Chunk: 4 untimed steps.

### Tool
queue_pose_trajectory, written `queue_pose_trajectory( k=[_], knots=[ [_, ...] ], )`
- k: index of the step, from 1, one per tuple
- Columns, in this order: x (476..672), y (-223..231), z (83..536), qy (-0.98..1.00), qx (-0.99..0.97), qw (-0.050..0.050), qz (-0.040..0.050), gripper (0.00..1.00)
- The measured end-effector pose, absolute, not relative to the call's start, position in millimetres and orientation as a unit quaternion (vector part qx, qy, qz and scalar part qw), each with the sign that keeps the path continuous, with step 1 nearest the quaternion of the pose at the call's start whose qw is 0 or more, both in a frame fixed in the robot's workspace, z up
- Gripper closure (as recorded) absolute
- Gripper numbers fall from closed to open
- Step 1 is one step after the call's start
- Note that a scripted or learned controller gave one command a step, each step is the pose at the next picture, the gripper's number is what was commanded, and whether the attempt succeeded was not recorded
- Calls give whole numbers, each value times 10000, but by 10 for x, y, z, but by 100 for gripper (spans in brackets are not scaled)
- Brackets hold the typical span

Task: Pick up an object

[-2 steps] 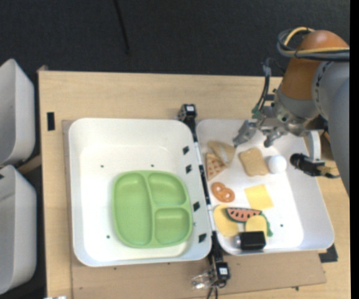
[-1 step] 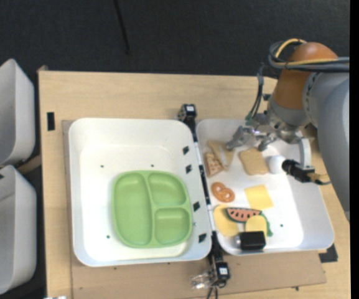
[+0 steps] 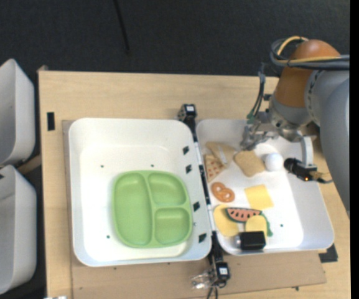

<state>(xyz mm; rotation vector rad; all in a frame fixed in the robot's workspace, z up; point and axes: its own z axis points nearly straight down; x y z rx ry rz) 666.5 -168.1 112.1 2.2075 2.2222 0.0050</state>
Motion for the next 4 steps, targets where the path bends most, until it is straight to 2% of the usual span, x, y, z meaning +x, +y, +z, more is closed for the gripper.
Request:
queue_pose_trajectory(
  k=[1, 2, 3, 4],
  knots=[
    [6681, -1676, 1727, 7088, 7054, 8, 2, 100],
    [6791, -1721, 2224, 7095, 7047, 7, -1, 100],
    [6800, -1729, 2385, 7107, 7035, -7, -8, 100],
    [6497, -1272, 2455, 7088, 7054, -22, -19, 100]
  ],
)
